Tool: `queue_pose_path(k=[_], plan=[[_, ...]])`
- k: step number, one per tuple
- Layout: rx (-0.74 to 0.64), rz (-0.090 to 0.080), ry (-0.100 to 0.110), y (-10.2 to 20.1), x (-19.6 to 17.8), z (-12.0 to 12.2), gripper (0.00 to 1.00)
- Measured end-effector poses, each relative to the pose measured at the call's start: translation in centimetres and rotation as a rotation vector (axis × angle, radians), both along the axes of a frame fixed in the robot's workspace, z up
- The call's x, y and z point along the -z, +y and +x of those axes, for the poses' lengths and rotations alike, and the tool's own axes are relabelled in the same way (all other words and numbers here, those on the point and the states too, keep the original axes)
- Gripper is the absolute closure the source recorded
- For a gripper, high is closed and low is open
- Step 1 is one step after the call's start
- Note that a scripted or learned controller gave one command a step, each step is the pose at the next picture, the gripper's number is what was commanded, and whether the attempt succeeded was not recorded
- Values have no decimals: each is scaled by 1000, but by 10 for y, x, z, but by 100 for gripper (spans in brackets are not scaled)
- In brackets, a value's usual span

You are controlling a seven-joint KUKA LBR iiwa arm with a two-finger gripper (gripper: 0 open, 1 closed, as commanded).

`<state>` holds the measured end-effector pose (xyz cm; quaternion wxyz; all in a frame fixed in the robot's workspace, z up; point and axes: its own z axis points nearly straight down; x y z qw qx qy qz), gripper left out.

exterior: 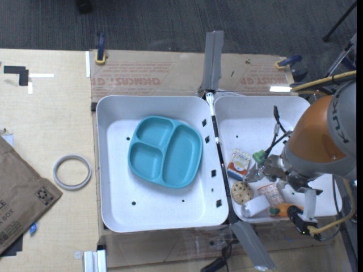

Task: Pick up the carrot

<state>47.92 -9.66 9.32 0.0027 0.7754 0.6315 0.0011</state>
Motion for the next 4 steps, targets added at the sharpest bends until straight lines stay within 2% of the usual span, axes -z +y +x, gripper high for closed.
queue_pose_path(k=[1, 2, 3, 4], plan=[[-78, 1, 8, -64, -100, 49, 0], [146, 4, 10, -55, -33, -3, 0], [-116, 4, 9, -39, 3, -3, 0], [-455, 2, 7, -8, 2, -2, 0]])
